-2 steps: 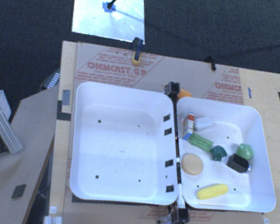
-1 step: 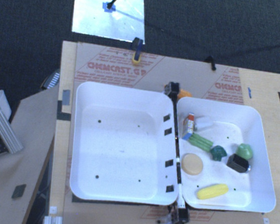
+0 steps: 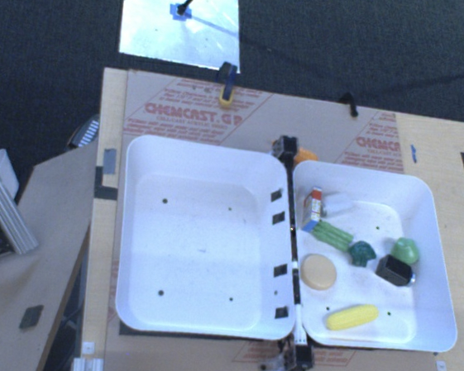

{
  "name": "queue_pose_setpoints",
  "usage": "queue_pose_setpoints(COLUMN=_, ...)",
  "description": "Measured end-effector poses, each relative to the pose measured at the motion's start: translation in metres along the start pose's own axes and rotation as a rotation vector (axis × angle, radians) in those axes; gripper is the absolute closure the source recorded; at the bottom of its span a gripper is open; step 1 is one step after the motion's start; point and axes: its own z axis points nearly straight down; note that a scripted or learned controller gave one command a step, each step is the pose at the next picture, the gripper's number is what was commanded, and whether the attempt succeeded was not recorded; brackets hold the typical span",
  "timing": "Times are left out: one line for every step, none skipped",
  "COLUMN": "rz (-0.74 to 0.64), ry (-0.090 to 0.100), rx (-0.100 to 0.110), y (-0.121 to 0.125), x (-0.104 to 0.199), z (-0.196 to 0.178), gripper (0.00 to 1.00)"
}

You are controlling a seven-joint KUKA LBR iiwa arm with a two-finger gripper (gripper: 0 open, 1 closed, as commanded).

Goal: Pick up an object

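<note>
A: Bins on the desk (image 3: 437, 137)?

B: Two shallow white plastic bins, side by side, joined along a middle seam with four small black clips. The left white bin (image 3: 146, 171) has only four small dark dots on its floor. The right white bin (image 3: 434, 237) carries all the loose things.

A: Count the right bin's contents.

B: Six things, one of each:
- one small white tube with a red end (image 3: 315, 204), near the seam at the far side;
- one long green ridged stick (image 3: 332, 234), lying slantwise just below the tube;
- one dark teal knobbly lump (image 3: 362, 253), touching or just beside the stick's right end;
- one light green rounded plastic piece (image 3: 407, 249), towards the right wall;
- one black boxy block (image 3: 394, 270), just below the light green piece, seemingly touching it;
- one flat tan round disc (image 3: 319, 272), near the seam;
- one yellow banana-shaped toy (image 3: 352, 316), near the front wall, apart from the rest.

A: That is seven.

B: Correct, seven; entry amended.

A: Outside the bins?

B: One small orange object (image 3: 306, 156) beyond the far rim at the seam. One yellow and blue clamp (image 3: 226, 84) at the desk's far edge. One pale square sheet (image 3: 181, 17) on the dark floor beyond.

A: Hand state?

B: Cannot tell from this view.
</note>
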Motion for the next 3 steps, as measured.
queue_pose_setpoints(rz=-0.001, ry=0.001, rx=0.001, y=0.0, x=0.004, z=-0.018, gripper=1.0)
queue_pose_setpoints(rz=0.001, ry=0.0, rx=0.001, y=0.0, x=-0.004, z=-0.042, gripper=1.0)
queue_pose_setpoints(rz=-0.001, ry=-0.001, rx=0.001, y=0.065, x=-0.004, z=-0.04, gripper=1.0)
